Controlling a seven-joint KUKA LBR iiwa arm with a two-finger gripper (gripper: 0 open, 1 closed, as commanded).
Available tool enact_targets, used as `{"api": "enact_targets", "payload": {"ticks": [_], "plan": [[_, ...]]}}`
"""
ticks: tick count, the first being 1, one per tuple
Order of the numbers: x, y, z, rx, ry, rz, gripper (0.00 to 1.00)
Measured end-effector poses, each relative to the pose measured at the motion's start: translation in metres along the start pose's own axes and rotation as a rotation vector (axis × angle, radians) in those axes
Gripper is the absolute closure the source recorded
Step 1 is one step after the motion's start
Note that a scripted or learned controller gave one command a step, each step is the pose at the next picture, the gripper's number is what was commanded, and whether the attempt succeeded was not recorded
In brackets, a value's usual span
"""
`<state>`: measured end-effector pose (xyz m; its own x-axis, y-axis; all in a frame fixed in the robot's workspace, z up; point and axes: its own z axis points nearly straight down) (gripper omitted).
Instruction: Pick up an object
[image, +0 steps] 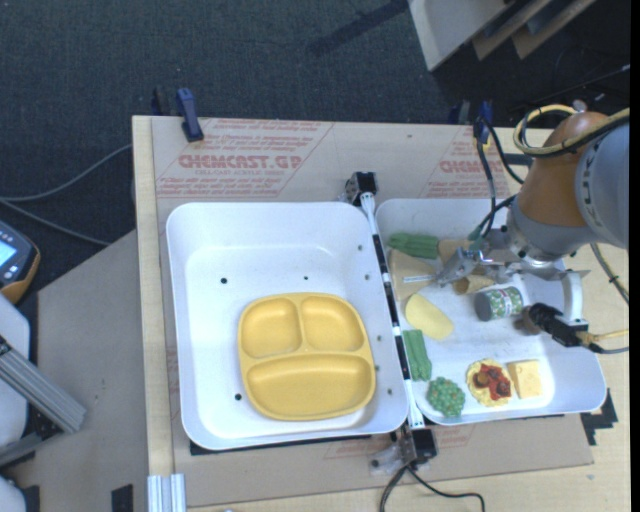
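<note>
Green-labelled and grey, a small can (497, 302) lay on its side in the right bin (590, 385), untouched so far as could be seen. Just above the can hung the gripper (478, 262); whether its jaws stood wide or narrow I could not tell. Left of the can sat a yellow lemon-shaped piece (429, 316), below it a pizza slice (489, 380). Nothing looked lifted yet; the whole grasp remained.

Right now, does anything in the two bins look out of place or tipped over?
One thing: the small can in the right bin lies on its side just below the gripper. The yellow divided plate sits flat in the left bin.
</note>
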<state>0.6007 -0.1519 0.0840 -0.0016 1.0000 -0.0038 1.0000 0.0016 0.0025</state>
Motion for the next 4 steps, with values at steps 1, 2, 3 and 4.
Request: {"api": "enact_targets", "payload": {"ticks": [1,2,3,4], "plan": [[-0.001,0.004,-0.019,-0.015,-0.004,0.0,1.0],[-0.001,0.003,-0.017,-0.011,-0.003,0.0,0.0],[-0.046,0.028,0.0,-0.001,0.002,0.003,0.0],[-0.056,-0.03,-0.003,0.001,0.004,0.004,0.0]]}}
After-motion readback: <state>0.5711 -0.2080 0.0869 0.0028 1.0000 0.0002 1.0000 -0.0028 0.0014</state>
